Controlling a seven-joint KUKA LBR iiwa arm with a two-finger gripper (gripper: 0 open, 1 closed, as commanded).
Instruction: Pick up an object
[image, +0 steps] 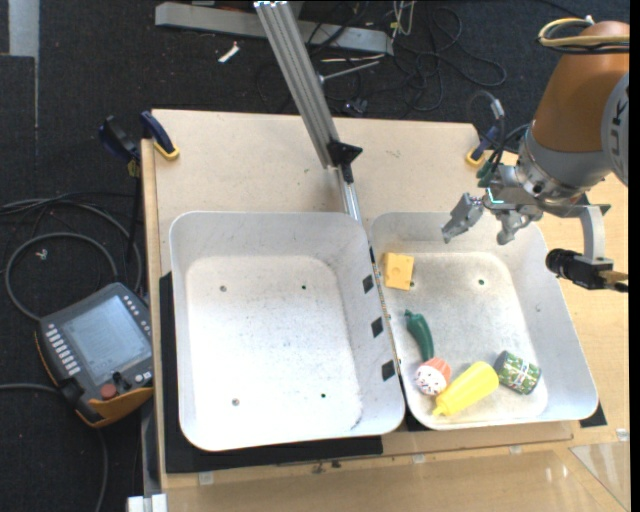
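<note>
Your gripper (488, 224) hangs above the far edge of the right bin (560, 330), and its two fingers (460, 220) are spread apart with nothing between them. You can see the left finger angled out toward the bin's middle and the other pointing down near the far rim. Above it, the grey wrist and the orange band of your arm (580, 100) come in from the upper right. Down in that right bin, your candidates are all lying loose on the speckled floor: a yellow block that looks like a wedge of cheese (399, 271) sits near the far left corner, just beside the wall shared with the other bin. Toward you from it lies a small green pepper-like piece (418, 331), tilted lengthwise. At the near end, a round white toy with red spots (432, 377) is touching or nearly touching a yellow corn-shaped object (466, 388), which lies at a slant, and just right of that rests a small green can (518, 372) on its side. All of these are well apart from your fingers. The left bin (200, 300) sits next to it on the tabletop (250, 160), their rims overlapping in the middle. A slanted metal pole (305, 85) reaches in from the top, ending at the bins' junction. Off the tabletop to the left, a teach pendant (97, 348) lies on the dark floor.
</note>
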